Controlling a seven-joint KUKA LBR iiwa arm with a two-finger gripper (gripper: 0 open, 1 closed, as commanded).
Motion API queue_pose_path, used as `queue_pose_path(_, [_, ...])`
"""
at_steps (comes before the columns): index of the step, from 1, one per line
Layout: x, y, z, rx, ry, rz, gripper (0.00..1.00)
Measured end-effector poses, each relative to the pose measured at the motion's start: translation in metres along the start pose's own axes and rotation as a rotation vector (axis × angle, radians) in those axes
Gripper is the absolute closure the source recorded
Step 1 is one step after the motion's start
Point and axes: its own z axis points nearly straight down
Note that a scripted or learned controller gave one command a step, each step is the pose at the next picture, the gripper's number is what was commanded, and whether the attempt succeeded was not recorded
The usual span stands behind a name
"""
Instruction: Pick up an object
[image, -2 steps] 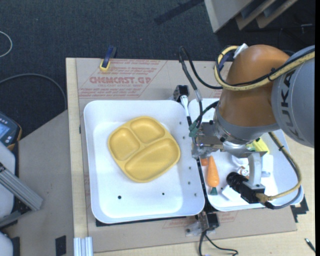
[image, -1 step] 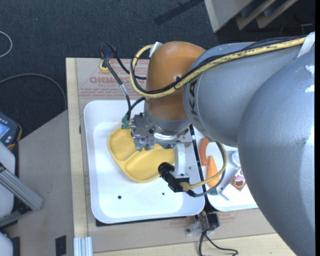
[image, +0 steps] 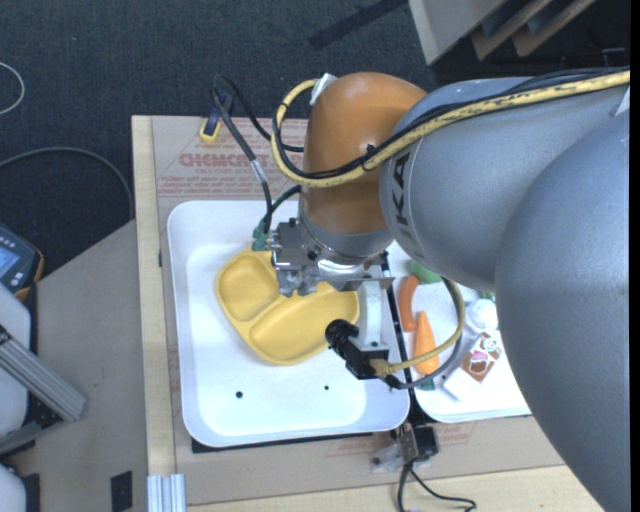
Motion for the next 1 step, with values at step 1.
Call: queue_pose_path(1, [0.0320, -0.0455, -0.0756, -0.001, 0.003, -0.006, 1.00])
